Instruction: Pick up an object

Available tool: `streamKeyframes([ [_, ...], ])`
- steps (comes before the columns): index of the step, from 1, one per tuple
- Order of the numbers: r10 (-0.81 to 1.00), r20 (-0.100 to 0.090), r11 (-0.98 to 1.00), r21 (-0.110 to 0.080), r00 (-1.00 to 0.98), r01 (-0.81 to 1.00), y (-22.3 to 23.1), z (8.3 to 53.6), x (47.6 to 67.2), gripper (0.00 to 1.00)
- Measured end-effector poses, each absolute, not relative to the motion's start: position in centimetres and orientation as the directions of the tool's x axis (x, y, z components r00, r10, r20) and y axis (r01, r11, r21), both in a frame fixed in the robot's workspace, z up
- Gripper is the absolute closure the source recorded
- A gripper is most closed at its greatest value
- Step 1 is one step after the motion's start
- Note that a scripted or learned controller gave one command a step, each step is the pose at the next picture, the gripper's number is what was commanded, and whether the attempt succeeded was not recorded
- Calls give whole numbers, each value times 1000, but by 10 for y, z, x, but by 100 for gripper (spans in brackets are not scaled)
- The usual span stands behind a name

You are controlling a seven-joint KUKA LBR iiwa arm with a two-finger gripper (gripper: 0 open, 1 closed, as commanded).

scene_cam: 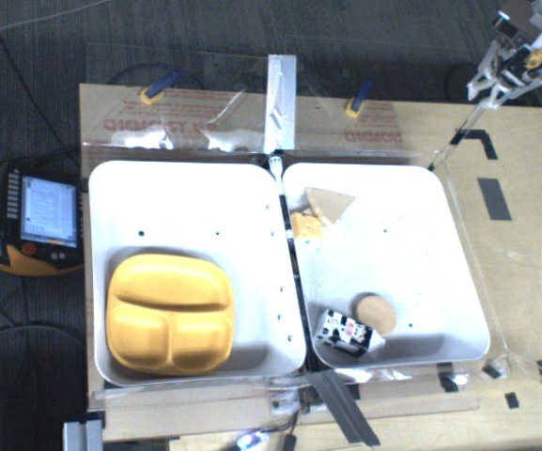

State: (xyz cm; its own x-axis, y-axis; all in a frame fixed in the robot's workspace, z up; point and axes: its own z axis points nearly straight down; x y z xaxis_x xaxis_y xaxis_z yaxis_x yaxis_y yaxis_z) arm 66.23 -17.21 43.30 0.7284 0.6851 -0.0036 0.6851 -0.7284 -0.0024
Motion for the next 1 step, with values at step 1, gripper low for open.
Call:
streamKeyframes([
  [1,473,-4,-881,-2,881,473,-148,433,661,100],
])
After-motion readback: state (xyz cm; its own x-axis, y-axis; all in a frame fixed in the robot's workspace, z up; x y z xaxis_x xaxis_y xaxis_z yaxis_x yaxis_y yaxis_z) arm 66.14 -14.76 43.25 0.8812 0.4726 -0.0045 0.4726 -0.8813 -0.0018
